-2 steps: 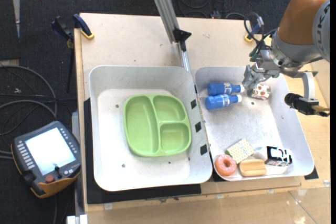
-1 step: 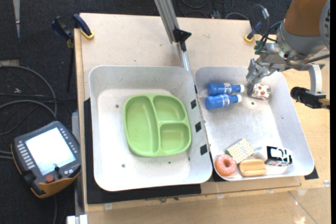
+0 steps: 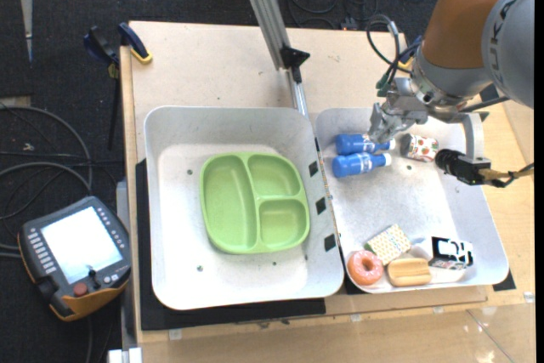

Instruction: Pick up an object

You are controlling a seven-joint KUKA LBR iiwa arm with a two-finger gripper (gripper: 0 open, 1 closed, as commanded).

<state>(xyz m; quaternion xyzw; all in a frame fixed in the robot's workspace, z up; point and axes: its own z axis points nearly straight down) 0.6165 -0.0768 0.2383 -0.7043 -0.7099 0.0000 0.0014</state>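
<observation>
In the right bin (image 3: 425,208) lie two blue bottles with white caps, one (image 3: 354,144) at the back and one (image 3: 359,163) just in front of it. My gripper (image 3: 380,128) hangs at the back of that bin, right above the cap end of the rear bottle. A small white can with red print (image 3: 420,148) lies to its right. Along the front edge sit a pink donut (image 3: 366,268), a checkered sponge (image 3: 390,243), a tan bread roll (image 3: 409,271) and a black-and-white item (image 3: 450,251).
The left bin (image 3: 170,183) holds a green three-compartment tray (image 3: 254,201). A metal pole (image 3: 265,0) slants over the bench's back. A black cable connector (image 3: 459,166) hangs over the right bin's far side. A teach pendant (image 3: 75,255) rests left of the bench.
</observation>
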